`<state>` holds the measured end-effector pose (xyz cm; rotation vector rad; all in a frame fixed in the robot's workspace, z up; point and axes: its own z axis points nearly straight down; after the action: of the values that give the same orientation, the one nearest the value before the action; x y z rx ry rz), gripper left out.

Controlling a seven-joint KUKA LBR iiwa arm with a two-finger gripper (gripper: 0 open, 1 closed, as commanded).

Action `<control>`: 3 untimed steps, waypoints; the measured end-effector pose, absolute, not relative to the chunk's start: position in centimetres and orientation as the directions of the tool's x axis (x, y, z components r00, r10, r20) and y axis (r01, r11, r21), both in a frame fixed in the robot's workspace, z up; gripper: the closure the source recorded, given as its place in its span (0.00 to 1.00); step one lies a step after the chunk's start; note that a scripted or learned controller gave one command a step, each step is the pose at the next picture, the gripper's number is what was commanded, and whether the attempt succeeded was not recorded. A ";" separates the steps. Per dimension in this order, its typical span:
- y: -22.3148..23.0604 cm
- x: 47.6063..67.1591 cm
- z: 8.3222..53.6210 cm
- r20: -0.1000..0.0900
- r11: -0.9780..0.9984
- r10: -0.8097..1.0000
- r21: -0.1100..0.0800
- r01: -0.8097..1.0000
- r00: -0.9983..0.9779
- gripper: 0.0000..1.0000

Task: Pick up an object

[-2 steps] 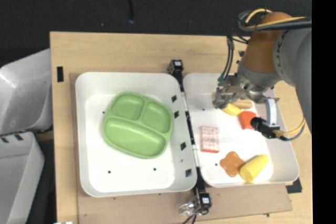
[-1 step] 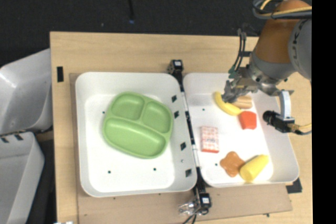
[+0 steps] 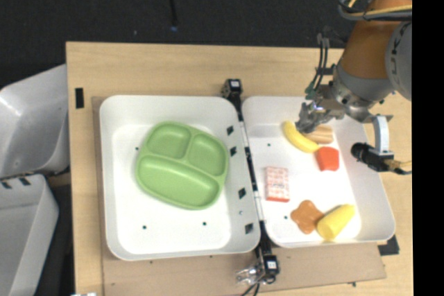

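The flat counter [image 3: 159,69] of pale wood carries two shallow white plastic bins side by side, their inner rims touching along a seam fitted with small black clips. The pincer [image 3: 312,120] hangs over the far part of the right-hand white bin [image 3: 368,218], so this bin's floor spreads below it and toward the near edge of the counter. The left-hand white bin [image 3: 121,232] sits well to the side of the pincer, away from the arm. Bare wood shows as a strip beyond the pincer along the far edge, and as narrow margins round the bins' outer sides.
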<state>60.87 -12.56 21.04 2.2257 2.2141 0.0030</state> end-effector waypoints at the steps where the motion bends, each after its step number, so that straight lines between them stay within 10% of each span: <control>1: -7.6 63.0 22.6 0.001 0.007 1.000 0.004 1.000 -0.007 1.00; 3: 2.1 66.4 22.6 0.001 0.007 1.000 0.003 1.000 -0.007 1.00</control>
<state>66.38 2.10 22.61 2.2126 2.2289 0.0046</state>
